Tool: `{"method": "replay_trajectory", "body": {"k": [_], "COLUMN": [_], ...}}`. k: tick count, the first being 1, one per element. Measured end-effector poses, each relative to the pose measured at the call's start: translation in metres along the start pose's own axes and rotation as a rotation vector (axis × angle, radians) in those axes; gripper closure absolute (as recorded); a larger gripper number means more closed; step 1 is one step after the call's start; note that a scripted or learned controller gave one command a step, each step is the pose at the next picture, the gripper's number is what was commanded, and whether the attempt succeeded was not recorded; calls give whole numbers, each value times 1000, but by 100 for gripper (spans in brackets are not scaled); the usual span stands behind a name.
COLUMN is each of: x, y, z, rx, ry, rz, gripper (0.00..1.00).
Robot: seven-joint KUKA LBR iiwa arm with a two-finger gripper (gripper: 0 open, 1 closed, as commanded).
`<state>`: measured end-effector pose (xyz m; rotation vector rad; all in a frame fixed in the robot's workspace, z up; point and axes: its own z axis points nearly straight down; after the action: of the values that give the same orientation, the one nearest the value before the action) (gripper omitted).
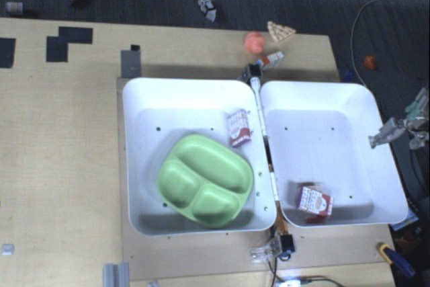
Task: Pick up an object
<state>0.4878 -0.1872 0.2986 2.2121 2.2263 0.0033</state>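
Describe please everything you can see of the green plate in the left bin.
The green plate looks like smooth plastic, rounded in outline, with three shallow compartments split by raised ridges. It lies open side up, turned at a slant, on the floor of the left bin toward its near wall. The small red and white packet sits apart, just beyond it.

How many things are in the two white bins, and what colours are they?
Green divided plate, in the left bin: 1
Red-and-white packets: 2, one in the left bin, one in the right bin
Total: 3
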Motion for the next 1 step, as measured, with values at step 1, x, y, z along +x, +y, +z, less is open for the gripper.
{"method": "replay_trajectory", "body": {"k": [1], "x": [-8], "y": [15], "z": [-7], "rx": [-1], "ry": [-1], "rz": [0], "gripper": [0]}}
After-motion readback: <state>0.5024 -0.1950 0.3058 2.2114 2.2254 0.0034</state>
